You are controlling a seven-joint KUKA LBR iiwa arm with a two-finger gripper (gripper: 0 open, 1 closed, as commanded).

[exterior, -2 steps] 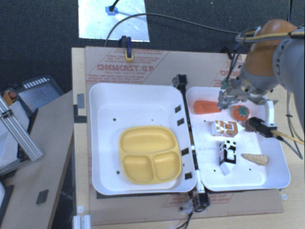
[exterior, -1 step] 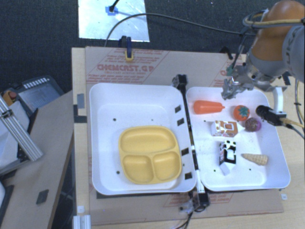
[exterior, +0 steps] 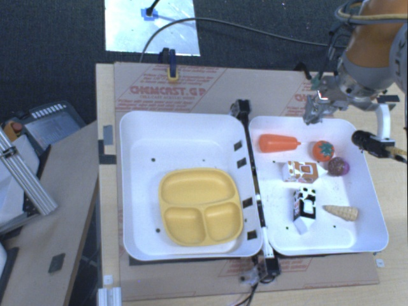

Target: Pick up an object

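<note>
The pincer [exterior: 314, 115] hangs over the far rim of the right bin [exterior: 366, 234], well above its contents; whether it is spread or pressed together I cannot tell from here. Below it lie a carrot [exterior: 278, 143], a tomato [exterior: 323, 150], a purple ball [exterior: 338, 166], a small patterned box [exterior: 301, 171], a black-and-white carton [exterior: 305, 204] and a cone [exterior: 341, 213] (all apart from one another). The left bin [exterior: 140, 171] holds a yellow divided tray [exterior: 199, 206].

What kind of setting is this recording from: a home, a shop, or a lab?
Most likely a robotics lab bench. Two white bins sit side by side on a board, toy food such as a carrot lies in the right one, and a grey-and-orange robot arm reaches in above them.
</note>
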